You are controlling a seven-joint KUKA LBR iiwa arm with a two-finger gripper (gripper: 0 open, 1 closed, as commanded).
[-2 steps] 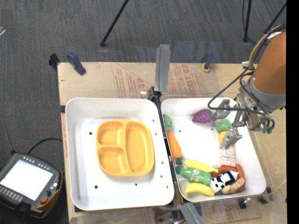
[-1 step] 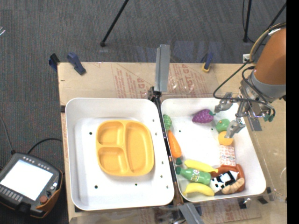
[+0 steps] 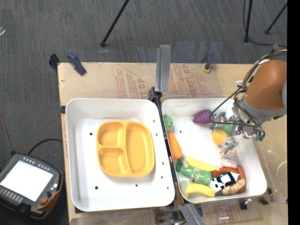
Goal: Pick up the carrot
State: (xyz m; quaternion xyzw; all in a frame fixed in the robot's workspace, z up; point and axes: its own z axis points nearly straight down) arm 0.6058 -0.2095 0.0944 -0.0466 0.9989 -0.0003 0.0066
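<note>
Grey carpet surrounds a cardboard-topped bench (image 3: 131, 78) printed with red lettering too slanted to read. On it, the left bin (image 3: 75, 125) carries a yellow divided plate (image 3: 125, 148). Against the right bin's (image 3: 180, 108) left wall lies the carrot (image 3: 175, 145), untouched. Near that bin's right edge hangs the gripper (image 3: 230, 144), beside an orange (image 3: 219, 137); whether it is open I cannot tell.

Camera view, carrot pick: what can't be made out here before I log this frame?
- Gripper: its fingers blur into cables and the orange fruit; open or shut cannot be told.
- Carrot: lies against the right bin's left wall; its lower tip merges with the green bottle.
- Toys in the bin's lower right corner: overlapping, too small to name.
- Arm: cut off at the right edge.
</note>
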